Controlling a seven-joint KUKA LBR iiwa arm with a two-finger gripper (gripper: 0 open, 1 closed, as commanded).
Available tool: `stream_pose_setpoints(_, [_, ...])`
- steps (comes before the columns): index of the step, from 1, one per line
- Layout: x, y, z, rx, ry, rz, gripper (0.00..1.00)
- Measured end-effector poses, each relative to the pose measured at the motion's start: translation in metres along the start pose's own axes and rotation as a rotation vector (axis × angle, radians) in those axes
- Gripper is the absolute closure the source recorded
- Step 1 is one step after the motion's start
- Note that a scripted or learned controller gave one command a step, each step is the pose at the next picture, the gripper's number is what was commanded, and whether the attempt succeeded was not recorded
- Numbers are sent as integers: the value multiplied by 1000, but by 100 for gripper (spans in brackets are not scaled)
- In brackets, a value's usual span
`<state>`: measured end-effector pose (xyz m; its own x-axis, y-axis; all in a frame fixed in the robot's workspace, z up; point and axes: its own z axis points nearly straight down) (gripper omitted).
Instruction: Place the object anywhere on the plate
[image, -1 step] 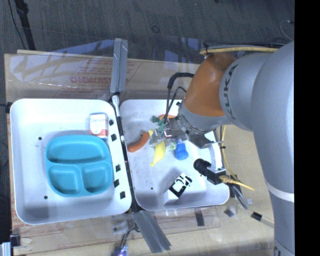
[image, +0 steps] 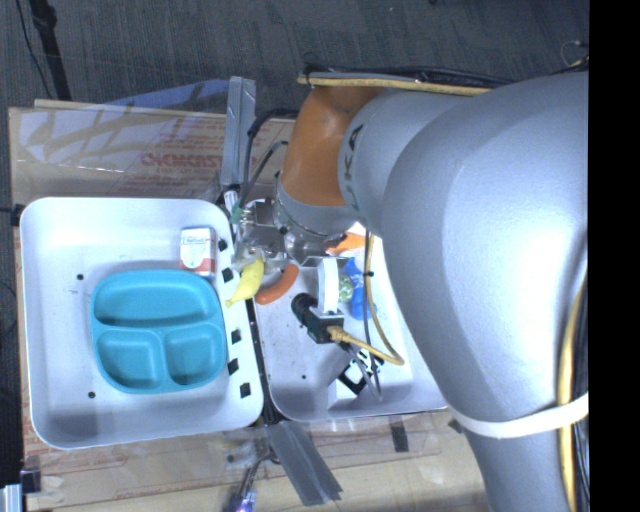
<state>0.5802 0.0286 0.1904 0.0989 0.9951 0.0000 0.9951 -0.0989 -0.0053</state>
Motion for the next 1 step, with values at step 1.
stream_pose_setpoints(1, [-1,0,0,0,0,1,0])
